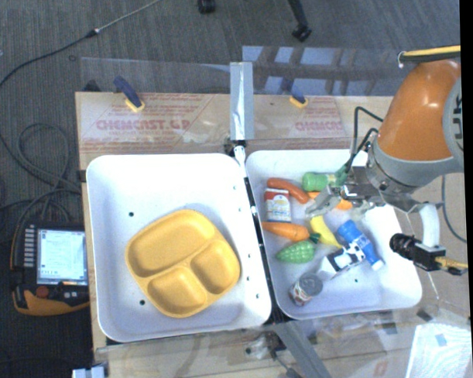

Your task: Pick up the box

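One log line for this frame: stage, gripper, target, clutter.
stage: approach | gripper: low over right bin, nothing seen held | box: lying in bin, left of gripper | clutter: carrot, blue bottle

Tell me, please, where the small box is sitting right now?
The box lies in the right bin, near its left wall, just below an orange carrot and above a second carrot; the gripper is to its right.

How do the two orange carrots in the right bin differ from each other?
The upper carrot lies at the bin's far side, beside a green item; the lower carrot lies nearer the middle, just above the green corn-like piece. The small box sits between them. The upper one looks slimmer, the lower one thicker and tapered. Both are orange and lie flat in the right bin.
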Controlling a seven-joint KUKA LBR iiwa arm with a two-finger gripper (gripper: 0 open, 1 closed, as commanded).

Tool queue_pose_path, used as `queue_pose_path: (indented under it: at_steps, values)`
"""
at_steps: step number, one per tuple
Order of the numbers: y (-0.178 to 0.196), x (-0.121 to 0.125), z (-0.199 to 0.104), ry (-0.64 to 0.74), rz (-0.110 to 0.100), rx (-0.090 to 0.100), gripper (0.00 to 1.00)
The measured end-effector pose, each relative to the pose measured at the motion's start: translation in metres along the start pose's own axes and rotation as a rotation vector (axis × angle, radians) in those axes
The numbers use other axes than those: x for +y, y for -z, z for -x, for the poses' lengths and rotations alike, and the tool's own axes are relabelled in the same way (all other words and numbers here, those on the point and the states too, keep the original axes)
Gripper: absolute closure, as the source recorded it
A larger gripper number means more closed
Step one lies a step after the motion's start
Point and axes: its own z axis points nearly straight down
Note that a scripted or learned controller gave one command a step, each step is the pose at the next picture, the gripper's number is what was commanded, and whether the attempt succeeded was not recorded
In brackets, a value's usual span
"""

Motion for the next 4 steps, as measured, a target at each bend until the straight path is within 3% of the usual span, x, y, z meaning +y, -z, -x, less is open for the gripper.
queue_pose_path:
  at_steps: [1,2,3,4]
  values:
    - [-0.131,-0.037,0.028,0.125,0.001,0.001,0.0]
    - [-0.123,-0.037,0.027,0.126,-0.001,0.004,1.0]
    - [-0.054,0.073,-0.023,0.178,0.002,-0.002,1.0]
    - [-0.055,0.121,-0.075,0.24,0.001,-0.003,1.0]
